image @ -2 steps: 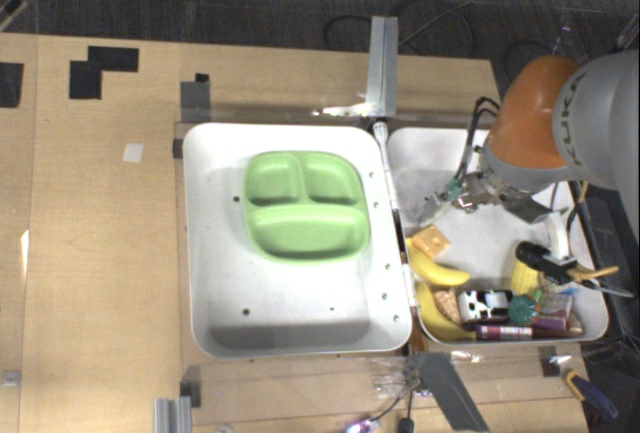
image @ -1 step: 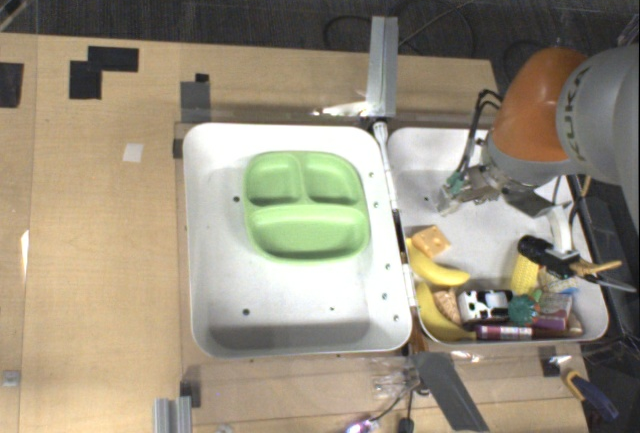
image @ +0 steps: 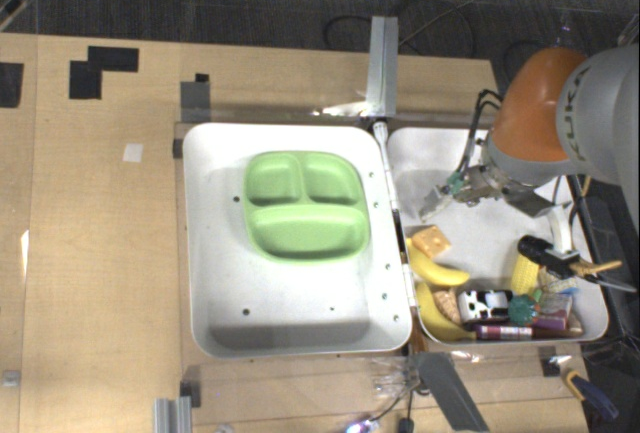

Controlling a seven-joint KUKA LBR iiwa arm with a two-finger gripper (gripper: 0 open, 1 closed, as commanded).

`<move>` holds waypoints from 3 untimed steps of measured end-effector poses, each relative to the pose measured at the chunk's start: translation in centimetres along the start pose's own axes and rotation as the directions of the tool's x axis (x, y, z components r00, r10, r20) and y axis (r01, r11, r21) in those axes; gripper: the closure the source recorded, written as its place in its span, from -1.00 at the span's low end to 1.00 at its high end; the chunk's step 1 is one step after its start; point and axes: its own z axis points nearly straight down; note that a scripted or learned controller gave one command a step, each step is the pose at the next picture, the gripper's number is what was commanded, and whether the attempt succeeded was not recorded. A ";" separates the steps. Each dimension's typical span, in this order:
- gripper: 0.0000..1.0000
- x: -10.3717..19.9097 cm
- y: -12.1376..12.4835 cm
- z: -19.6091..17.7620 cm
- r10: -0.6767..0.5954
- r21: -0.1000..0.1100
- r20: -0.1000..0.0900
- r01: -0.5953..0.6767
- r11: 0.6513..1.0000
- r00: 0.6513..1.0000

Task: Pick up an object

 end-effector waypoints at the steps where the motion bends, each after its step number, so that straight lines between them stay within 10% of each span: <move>1: -1.00 -1.2 4.8 1.6 -0.030 0.010 0.001 0.030 1.000 1.000; 2: 1.00 -1.1 5.1 0.1 -0.033 0.001 0.002 0.033 0.999 0.999; 3: 1.00 -2.4 7.1 0.7 -0.044 0.014 -0.001 0.044 0.999 0.999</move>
